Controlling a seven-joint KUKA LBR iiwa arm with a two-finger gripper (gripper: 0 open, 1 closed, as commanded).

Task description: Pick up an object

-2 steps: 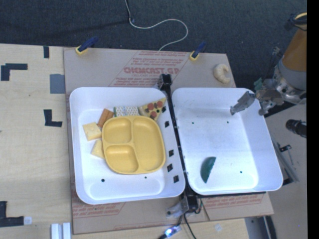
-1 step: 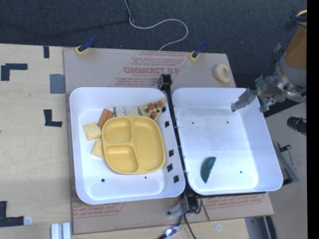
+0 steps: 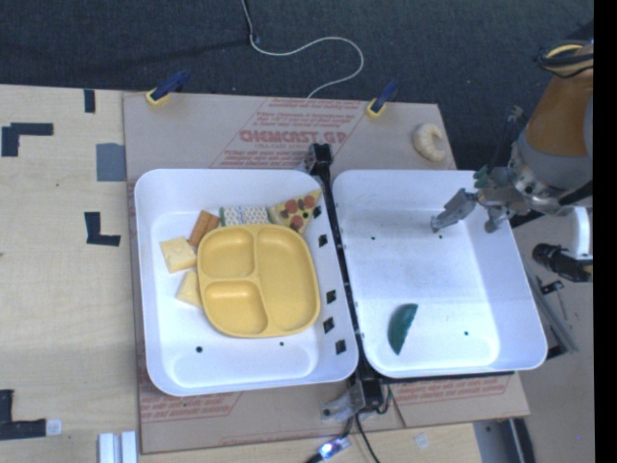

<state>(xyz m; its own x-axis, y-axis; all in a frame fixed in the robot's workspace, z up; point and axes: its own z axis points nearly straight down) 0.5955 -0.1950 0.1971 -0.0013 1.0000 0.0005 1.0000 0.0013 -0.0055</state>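
A small dark green object [image 3: 402,326] lies in the right bin [image 3: 501,355], near its front edge. My gripper [image 3: 469,219] hovers over the bin's back right part, well behind the green object and to its right. The fingers [image 3: 447,213] are spread apart and open, with nothing between them. In the left bin [image 3: 164,360] a yellow divided plate [image 3: 258,280] lies flat, with tan cracker-like pieces [image 3: 178,255] at its left and a pizza-like slice [image 3: 298,209] behind it.
A black divider [image 3: 333,258] runs between the two bins. A pale ring-shaped object [image 3: 430,141] lies on the cardboard behind the right bin. Blue-and-yellow clamps [image 3: 167,88] hold the cardboard's back edge, and a white cable [image 3: 308,51] loops behind.
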